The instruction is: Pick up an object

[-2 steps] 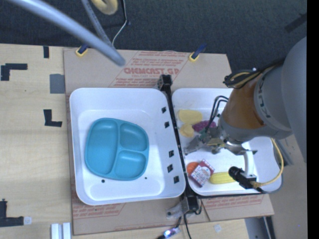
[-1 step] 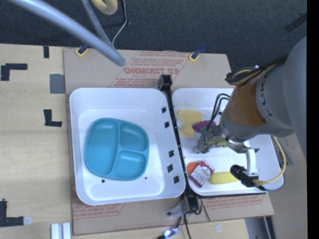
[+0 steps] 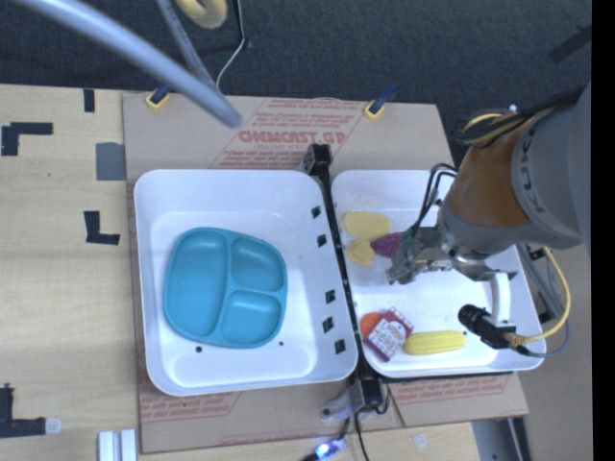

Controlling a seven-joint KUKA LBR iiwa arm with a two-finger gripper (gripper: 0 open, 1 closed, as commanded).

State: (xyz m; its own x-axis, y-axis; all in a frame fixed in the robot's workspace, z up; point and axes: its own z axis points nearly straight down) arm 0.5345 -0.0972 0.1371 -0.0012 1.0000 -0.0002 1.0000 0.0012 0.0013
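Observation:
In the right bin [image 3: 432, 185] lie a yellow piece of toy food [image 3: 365, 224], a smaller yellow piece [image 3: 360, 251], a purple object [image 3: 386, 245], a red-and-white packet [image 3: 387, 335] with an orange item beside it, and a toy corn cob [image 3: 433, 342]. My gripper [image 3: 404, 266] hangs low over the middle of this bin, just right of the purple object and close to it. I cannot make out whether anything sits between its fingers.
The left bin [image 3: 154, 195] holds a blue divided plate [image 3: 226, 286]. A black divider [image 3: 332, 257] runs between the two bins. A black fitting with a yellow cable [image 3: 490, 327] sits at the right bin's lower right. The grey arm and orange band [image 3: 490, 185] cover the bin's right side.

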